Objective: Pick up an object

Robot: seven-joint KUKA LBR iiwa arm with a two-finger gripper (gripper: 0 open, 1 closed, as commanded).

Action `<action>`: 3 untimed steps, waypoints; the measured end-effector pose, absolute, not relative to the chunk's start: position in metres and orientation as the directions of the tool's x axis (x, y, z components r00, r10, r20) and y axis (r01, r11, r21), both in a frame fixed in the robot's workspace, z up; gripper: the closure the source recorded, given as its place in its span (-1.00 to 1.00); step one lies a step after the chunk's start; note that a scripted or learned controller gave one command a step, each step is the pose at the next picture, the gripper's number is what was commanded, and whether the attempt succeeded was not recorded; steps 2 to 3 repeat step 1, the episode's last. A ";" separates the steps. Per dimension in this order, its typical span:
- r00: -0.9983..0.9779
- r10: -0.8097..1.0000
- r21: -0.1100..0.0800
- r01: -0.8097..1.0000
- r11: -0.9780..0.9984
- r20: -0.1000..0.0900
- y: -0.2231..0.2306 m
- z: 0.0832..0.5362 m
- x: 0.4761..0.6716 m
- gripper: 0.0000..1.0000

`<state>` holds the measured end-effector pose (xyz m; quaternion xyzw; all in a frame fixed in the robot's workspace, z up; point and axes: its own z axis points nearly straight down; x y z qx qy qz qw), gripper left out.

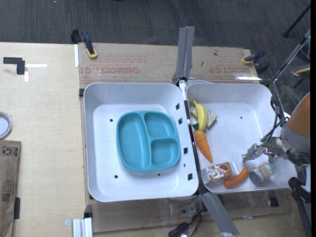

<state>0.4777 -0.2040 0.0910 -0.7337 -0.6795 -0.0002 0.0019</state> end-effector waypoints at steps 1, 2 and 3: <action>0.077 0.997 -0.002 0.997 -0.077 0.003 -0.204 0.091 0.478 -1.00; 0.077 0.997 -0.002 0.997 -0.077 0.003 -0.204 0.091 0.478 -1.00; 0.077 0.997 -0.002 0.997 -0.077 0.003 -0.204 0.091 0.478 -1.00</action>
